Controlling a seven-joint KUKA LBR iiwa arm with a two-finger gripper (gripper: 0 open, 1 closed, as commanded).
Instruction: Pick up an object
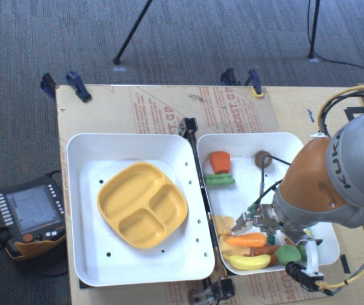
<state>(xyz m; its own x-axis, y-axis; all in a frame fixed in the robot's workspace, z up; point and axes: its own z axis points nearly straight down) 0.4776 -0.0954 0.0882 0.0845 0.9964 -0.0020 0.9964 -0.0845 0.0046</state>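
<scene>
The claw [253, 220] hangs low in the right bin [245, 142], just above the orange carrot [246, 239]; whether its fingers are spread or pressed together I cannot tell, as the wrist covers them. I judge it stands there to take the carrot, which lies beside a yellow banana [248, 262] and a green round piece [288, 254]. The yellow divided plate [142, 204] lies alone in the left bin [83, 170].

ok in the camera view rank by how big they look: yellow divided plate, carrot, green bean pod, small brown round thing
1. yellow divided plate, largest by far
2. carrot
3. green bean pod, close to the carrot, so that order is unsure
4. small brown round thing, smallest
</scene>
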